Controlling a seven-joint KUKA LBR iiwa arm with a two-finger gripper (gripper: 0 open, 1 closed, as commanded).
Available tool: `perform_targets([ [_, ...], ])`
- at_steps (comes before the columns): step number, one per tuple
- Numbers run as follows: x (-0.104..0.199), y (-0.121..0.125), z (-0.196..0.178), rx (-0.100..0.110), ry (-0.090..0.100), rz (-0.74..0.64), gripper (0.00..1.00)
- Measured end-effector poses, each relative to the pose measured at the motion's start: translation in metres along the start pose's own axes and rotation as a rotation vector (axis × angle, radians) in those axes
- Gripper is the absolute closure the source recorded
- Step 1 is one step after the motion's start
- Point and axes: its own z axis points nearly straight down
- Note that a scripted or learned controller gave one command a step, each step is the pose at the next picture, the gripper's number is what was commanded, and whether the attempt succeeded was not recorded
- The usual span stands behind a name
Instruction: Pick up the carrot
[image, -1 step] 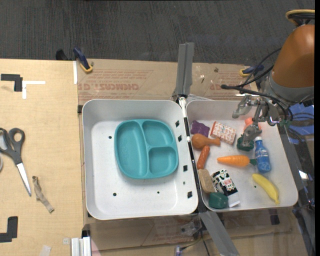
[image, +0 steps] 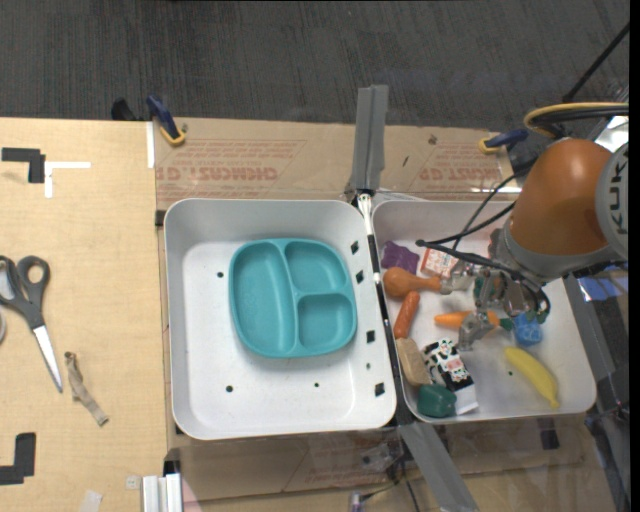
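The gripper (image: 484, 322) was partly masked by wrist hardware and cables; finger position could not be determined. The arm (image: 570, 205) ran off the right edge. A purple item (image: 400, 256) was too small to identify.

Left bin (image: 190, 330): holds divided plate (image: 294, 297), centre frame.
Right bin (image: 570, 385): carrot (image: 452, 320) mid; banana (image: 533, 375) lower right.
Scissors (image: 30, 305): far left, on bench.

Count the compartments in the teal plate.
3 in the teal divided plate, which lies in the left bin: one long at its left, two smaller at its right, upper and lower.
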Motion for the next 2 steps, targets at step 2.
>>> perform_targets([
  [2,0.0345,0.0269,0.0011,0.01,-0.016,-0.124,0.0],
])
